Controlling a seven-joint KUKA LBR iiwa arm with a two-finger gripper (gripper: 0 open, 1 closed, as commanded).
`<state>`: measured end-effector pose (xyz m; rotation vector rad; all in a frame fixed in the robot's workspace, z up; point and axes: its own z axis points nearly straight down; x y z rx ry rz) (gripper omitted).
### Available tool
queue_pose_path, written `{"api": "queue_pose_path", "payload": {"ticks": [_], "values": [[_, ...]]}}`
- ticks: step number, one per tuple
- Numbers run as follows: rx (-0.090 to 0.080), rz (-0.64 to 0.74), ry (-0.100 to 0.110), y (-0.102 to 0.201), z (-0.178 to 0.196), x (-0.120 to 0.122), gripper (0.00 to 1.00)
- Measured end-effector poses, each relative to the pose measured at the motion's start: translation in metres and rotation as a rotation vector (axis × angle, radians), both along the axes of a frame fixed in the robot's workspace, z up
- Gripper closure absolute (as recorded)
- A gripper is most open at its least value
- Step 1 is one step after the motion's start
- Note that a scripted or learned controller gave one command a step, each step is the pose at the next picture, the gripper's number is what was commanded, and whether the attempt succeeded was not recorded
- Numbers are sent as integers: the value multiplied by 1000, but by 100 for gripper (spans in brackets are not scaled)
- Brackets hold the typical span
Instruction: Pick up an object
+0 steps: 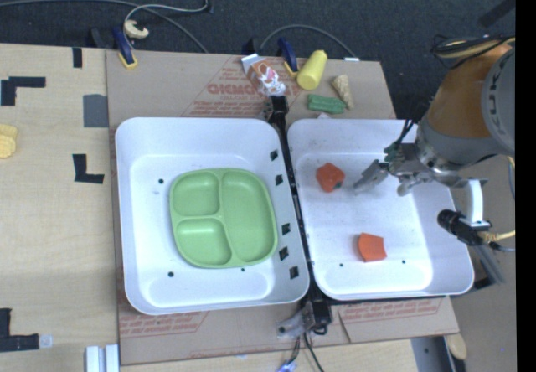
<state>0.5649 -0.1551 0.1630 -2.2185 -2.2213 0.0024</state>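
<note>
Toward the 10 o'clock corner of the right bin [435,282], a small orange-red block [330,177] is lying on the white floor, apart from every wall. It is appearing compact and chunky, judged light and fairly stiff, possibly a soft foam or plastic piece; its matte faces should be gripping well. The best hold is likely across two opposite flat sides, from above, since open floor is surrounding it.

A second orange block [371,247] is sitting toward 5 o'clock from the first, well apart, equally reachable.

At 3 o'clock from the first block, the pincer [387,178] is hovering near it, not touching. Its fingers [366,178] are standing apart, with nothing between them.

Across the divider, the left bin [142,144] is carrying a green divided plate [224,217]. Beyond the bins at 12 o'clock, a yellow bottle-shaped toy [311,69] and a green piece [326,104] are resting on the bench [50,219].
</note>
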Motion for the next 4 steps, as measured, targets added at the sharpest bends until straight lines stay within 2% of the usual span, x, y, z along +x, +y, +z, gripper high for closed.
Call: {"api": "queue_pose_path", "payload": {"ticks": [1, 2, 3, 4], "values": [[0, 0, -4, 16, -77, -45, 0], [-2, 0, -8, 55, -77, -80, 0], [-2, 1, -9, 62, -77, 14, 0], [-2, 1, -6, 61, -77, 68, 0]]}}
